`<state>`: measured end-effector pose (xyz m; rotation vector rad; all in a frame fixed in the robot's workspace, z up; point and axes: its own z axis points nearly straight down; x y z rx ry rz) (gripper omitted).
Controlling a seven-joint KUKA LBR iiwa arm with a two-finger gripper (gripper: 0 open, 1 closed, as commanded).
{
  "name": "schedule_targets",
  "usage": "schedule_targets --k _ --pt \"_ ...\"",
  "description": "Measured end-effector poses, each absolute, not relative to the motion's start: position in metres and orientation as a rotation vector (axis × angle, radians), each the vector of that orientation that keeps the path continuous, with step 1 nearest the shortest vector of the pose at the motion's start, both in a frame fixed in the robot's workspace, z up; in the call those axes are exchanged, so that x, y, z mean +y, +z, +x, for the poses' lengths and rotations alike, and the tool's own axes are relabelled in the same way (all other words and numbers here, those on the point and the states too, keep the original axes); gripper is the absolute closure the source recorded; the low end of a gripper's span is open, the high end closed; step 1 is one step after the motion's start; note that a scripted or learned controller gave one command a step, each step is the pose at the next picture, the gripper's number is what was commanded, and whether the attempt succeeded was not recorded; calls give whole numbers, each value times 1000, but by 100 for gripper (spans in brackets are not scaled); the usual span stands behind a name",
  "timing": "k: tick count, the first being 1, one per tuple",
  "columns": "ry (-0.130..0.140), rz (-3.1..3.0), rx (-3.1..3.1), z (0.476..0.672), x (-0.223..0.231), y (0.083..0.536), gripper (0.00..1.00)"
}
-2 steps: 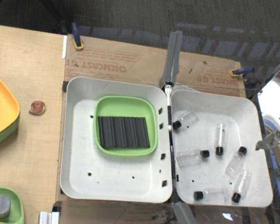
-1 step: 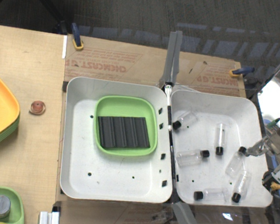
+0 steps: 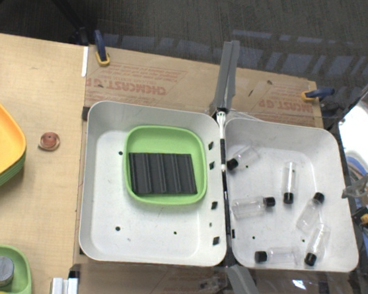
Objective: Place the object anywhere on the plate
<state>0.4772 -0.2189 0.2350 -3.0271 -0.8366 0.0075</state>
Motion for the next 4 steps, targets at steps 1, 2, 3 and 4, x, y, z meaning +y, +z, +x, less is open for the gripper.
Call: schedule_targets --k 1,2,3,4 --pt "9 -3029 -821 476 -222 169 0" --pt "8 -3112 -429 491 -222 258 0" --pt "10 -3124 -322 477 -222 235 0" --pt "11 -3123 -316 476 -222 181 0"
